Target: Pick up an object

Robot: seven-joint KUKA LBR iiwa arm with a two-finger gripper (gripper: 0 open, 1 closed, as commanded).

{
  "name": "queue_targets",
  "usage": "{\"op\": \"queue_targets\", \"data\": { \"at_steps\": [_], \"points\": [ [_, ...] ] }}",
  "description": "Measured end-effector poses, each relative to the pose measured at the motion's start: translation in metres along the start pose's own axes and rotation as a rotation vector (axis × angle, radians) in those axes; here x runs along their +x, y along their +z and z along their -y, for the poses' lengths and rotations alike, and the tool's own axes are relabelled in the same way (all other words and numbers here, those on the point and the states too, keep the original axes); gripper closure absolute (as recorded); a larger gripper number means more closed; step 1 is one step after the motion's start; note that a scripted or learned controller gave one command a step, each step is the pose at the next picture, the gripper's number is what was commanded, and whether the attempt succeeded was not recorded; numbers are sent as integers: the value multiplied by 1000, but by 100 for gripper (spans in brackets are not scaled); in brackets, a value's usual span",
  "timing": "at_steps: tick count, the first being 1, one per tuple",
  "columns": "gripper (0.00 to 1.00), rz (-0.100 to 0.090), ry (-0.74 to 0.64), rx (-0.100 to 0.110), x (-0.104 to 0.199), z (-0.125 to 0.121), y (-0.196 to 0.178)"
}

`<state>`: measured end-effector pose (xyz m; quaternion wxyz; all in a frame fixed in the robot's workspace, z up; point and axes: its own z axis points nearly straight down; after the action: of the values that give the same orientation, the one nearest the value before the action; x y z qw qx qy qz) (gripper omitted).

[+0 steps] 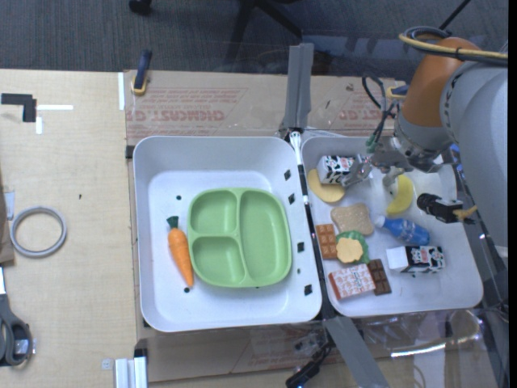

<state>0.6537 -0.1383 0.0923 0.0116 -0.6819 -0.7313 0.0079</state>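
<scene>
The right bin (452,293) holds several toy foods. A black-and-white cow-pattern carton (337,168) stands at its back left, over a flat yellow disc (326,191). A bread slice (352,217), a yellow fruit (400,196), a blue piece (409,233), a second cow-pattern carton (423,258), a brown waffle bar (325,241) and a red-and-white box (350,283) lie around them. My gripper (372,168) hangs low at the bin's back, just right of the first carton and left of the yellow fruit. Nothing shows held in it.
The left bin (153,289) holds a green divided plate (240,238) and an orange carrot (180,253) to its left. A grey ring (35,231) lies on the bench at far left. The arm's grey body (485,128) covers the right bin's back right corner.
</scene>
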Motion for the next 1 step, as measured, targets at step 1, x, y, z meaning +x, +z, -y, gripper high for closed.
{"op": "queue_targets", "data": {
  "at_steps": [1],
  "points": [
    [0, -14, 460, 52, -30, 11, 9]
  ]
}}
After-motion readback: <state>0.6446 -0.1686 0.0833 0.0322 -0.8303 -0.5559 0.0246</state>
